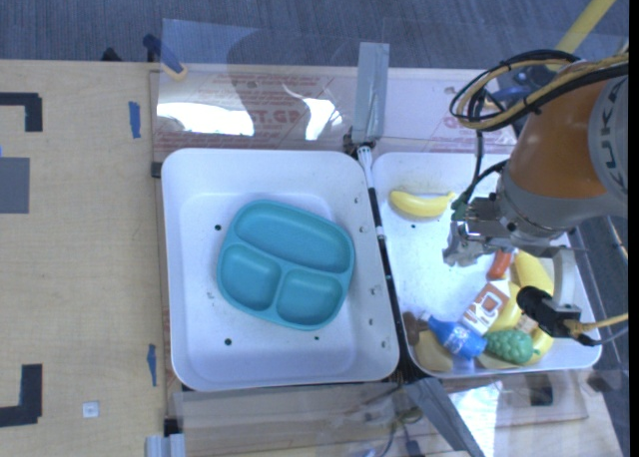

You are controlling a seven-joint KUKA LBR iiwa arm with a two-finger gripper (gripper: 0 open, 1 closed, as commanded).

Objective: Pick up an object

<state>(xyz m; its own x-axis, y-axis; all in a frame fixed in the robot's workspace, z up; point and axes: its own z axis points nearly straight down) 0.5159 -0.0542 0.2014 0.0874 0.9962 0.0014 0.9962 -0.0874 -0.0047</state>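
Seemingly light, stiff and smooth, the toy banana [420, 204] at eleven o'clock in the right bin [399, 275] suits a mid-body pinch; whether the claw [465, 248] is wide or narrow I cannot tell.

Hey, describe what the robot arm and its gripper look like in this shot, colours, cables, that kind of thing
The arm comes in from the right as a thick rounded body, grey with a broad orange band above the wrist. Part of a dark letter marking shows on the grey casing. Loops of black and yellow cable arch over its top. The gripper is a small metallic grey unit with dark fittings, below the orange section.
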